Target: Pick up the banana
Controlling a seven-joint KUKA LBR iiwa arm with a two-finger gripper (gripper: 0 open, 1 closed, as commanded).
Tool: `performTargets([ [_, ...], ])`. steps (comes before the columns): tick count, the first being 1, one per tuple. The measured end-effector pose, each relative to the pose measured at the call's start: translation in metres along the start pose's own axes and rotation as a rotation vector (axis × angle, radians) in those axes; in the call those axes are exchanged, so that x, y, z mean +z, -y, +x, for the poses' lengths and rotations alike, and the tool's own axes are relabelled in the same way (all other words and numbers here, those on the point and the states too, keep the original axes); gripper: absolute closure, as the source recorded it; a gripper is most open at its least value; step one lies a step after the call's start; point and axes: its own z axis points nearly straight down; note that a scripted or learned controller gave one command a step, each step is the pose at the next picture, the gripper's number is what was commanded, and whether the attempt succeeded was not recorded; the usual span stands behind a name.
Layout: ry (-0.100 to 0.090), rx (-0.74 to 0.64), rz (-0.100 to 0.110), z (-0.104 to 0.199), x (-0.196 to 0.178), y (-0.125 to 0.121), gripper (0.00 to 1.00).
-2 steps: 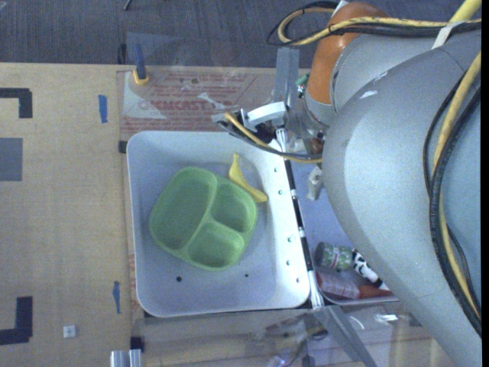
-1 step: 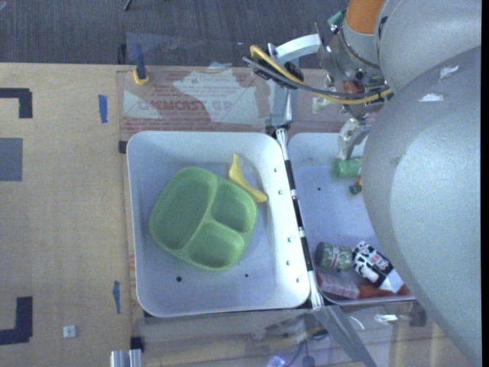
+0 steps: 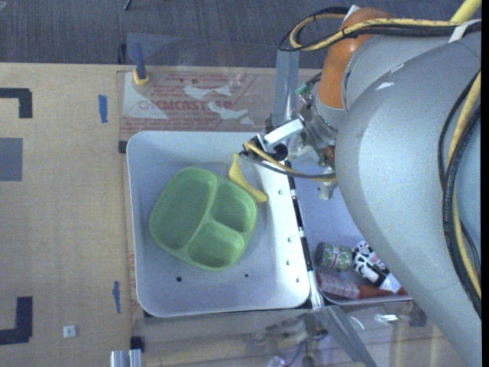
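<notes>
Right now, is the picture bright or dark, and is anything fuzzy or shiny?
In the camera view the light is soft and even; the green plastic divided plate looks sharp, the small yellow banana shows clearly beside it, the big grey arm looks slightly soft, and the clear plastic sheet above the left white bin catches pale glare.

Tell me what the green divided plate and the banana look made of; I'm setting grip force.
Green divided plate: probably molded plastic, matte to satin, judging by its uniform color and soft rounded compartment ridges. Banana: smooth, evenly yellow, no visible blemishes, so possibly a plastic toy; real fruit can't be ruled out. Both lie in the left white bin.
</notes>
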Motion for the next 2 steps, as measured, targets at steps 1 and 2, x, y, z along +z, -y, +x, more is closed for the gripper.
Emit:
performTargets([
  [1,0.0,-0.22,-0.001,0.019,-0.003,0.071,0.0],
  [2,-0.017,-0.249,-0.006,0.027,0.088,0.096,0.0],
])
